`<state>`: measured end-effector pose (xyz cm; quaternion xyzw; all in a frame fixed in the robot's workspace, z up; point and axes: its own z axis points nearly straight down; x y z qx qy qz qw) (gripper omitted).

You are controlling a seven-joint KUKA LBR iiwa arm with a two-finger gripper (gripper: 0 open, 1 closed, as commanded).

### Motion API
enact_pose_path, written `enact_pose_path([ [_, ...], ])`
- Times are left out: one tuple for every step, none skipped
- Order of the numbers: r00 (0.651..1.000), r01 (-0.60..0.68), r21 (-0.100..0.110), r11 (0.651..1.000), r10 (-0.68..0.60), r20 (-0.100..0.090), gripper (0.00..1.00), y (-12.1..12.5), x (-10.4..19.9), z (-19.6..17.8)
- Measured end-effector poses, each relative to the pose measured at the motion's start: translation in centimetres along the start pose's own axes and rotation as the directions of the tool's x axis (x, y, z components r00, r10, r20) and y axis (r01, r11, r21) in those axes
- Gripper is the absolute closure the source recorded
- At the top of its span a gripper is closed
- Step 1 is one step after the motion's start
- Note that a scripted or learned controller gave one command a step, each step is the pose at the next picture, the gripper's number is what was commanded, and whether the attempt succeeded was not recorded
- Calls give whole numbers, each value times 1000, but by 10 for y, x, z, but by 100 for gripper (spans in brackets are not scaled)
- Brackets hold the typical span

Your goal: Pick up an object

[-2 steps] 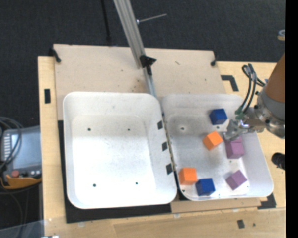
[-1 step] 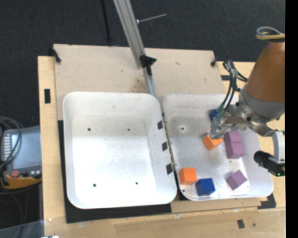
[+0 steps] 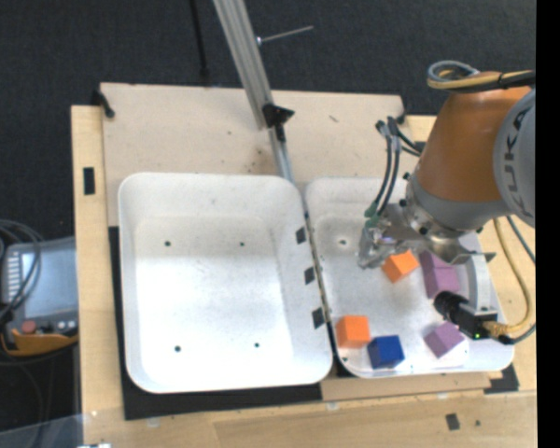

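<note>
Blue cube lying at right bin front edge | gripper hovering beside orange block | fingers' spread: cannot tell

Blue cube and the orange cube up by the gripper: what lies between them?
In the camera view, mostly bare white floor of the right bin lies between the blue cube and the upper orange cube. A second orange cube sits just left of that line.

Bench (two white bins)
</note>
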<state>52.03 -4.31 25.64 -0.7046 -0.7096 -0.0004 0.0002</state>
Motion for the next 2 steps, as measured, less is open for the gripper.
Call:
enact_pose_path([
  [1000,0,1,1000,0,0,100,11,56,11],
  [1000,0,4,1000,0,0,100,11,107,24],
])
